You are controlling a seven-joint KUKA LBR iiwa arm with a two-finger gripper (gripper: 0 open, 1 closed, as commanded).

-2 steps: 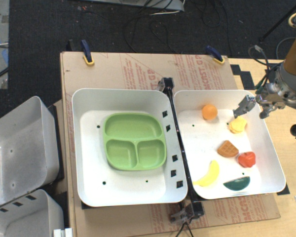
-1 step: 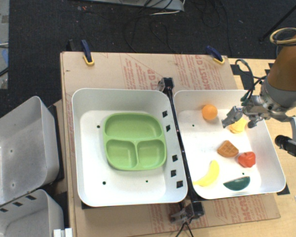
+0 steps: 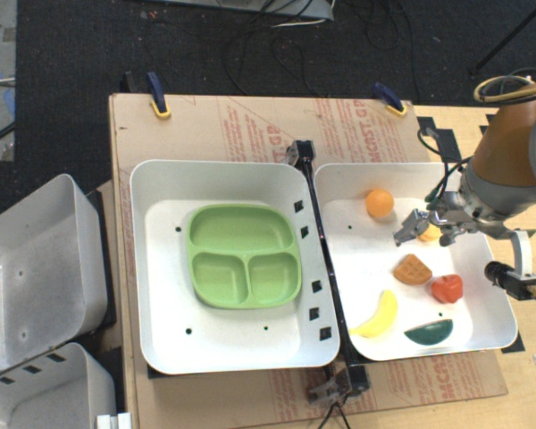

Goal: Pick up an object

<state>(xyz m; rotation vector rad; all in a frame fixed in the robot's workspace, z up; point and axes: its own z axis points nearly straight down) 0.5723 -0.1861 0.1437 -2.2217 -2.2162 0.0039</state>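
The right bin (image 3: pixel 491 329) holds an orange ball (image 3: pixel 380 203), a brown waffle-like piece (image 3: pixel 413 270), a red piece (image 3: pixel 447 288), a yellow banana (image 3: pixel 378 315) and a dark green piece (image 3: pixel 428 332). My gripper (image 3: pixel 422 229) reaches in from the right and hovers in the upper part of this bin, to the right of the orange ball and just above the brown piece. Its fingers stand open with nothing between them.
In the left bin (image 3: pixel 161 329) lies a green three-compartment plate (image 3: pixel 246 256). A black divider (image 3: pixel 317 248) runs between the two bins. Grey tubs (image 3: pixel 36 266) sit off the bench at the left.
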